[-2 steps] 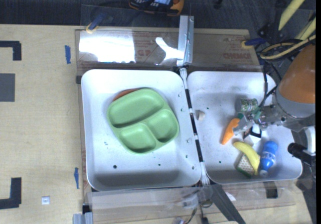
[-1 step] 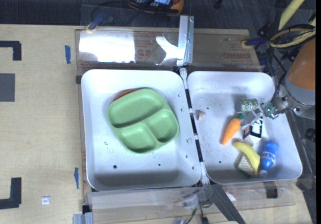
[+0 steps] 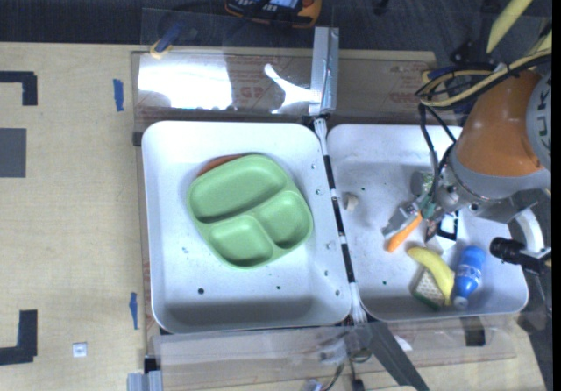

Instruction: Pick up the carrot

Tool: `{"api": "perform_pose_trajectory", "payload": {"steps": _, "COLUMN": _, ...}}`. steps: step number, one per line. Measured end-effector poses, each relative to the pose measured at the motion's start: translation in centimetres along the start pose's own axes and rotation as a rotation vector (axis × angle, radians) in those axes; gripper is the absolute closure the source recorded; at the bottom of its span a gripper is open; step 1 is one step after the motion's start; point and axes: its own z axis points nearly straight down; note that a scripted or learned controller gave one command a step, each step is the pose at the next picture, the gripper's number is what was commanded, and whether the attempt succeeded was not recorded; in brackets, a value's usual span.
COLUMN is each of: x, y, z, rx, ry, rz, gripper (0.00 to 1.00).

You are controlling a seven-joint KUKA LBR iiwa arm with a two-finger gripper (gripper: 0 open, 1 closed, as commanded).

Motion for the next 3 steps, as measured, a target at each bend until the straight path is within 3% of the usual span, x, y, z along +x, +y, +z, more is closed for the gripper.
{"api": "perform_pose_trajectory", "payload": {"steps": 1, "x": 0.5, "y": 1.4, "z": 2.9, "rx": -0.027, "ry": -0.025, "rz": -0.079, "gripper": 0.0}}
{"api": "perform_pose_trajectory", "payload": {"steps": 2, "x": -3.3, "y": 0.7, "z": -3.6, "rx": -0.001, "ry": -0.002, "rz": 0.002, "gripper": 0.0}}
{"api": "perform_pose_trajectory", "payload": {"steps": 3, "x": 0.3, "y": 1.3, "z": 0.4, "rx": 0.0, "ry": 0.0, "rz": -0.096, "gripper": 0.0}}
